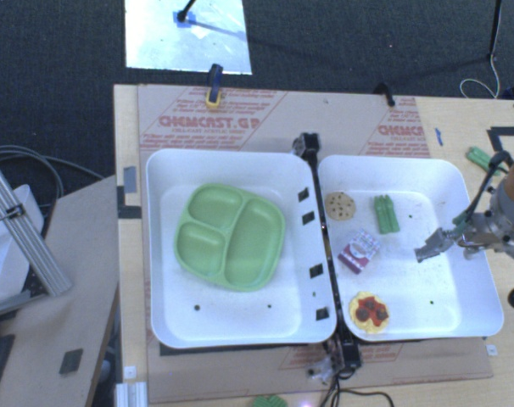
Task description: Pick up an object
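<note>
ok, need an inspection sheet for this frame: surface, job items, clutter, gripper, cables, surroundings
Surface: bench with two white bins; left bin, right bin.
Job's things: in the right bin, cookie, green block, wrapped packet, yellow disc with red topping.
Clutter: green divided plate in the left bin.
Gripper: gripper over the right bin, right of the packet, nothing between its fingers.
Cables: cables on the floor, upper right.
Surroundings: dark carpet, shiny sheet on the floor.

The worktop (pixel 130 312) is light brown wood. A big brown board (pixel 265 117) with red letters lies flat on it. Two white bins (pixel 231 164) sit side by side on the board.
</note>
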Controlling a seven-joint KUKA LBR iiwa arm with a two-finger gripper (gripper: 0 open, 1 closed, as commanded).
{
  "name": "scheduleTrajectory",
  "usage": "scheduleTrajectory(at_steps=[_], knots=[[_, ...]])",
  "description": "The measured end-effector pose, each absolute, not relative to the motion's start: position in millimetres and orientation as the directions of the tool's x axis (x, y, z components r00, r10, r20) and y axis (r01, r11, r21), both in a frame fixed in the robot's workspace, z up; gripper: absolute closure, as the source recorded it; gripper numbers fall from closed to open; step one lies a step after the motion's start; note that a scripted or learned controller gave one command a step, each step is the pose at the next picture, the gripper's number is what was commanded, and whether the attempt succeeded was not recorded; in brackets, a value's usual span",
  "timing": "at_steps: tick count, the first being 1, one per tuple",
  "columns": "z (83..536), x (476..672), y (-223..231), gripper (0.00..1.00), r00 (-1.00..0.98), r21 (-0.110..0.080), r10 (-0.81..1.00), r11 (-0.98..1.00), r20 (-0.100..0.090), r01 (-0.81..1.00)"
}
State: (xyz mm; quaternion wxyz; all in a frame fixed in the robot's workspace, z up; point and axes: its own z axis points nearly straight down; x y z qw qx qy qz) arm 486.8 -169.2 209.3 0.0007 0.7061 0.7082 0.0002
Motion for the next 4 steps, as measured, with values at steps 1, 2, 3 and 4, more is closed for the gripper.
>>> scheduleTrajectory(at_steps=[1,2,3,4], knots=[[196.2,511.9,-208.3,0.0,0.0,0.004,1.0,0.0,-0.002,1.0],[171.4,573.1,-205.4,0.0,-0.008,0.005,1.0,0.008,-0.001,1.0],[81.0,620.8,-205.4,0.0,-0.007,0.002,1.0,0.007,-0.001,1.0],[191.7,673.2,-206.3,0.0,-0.007,0.017,1.0,0.007,-0.005,1.0]])
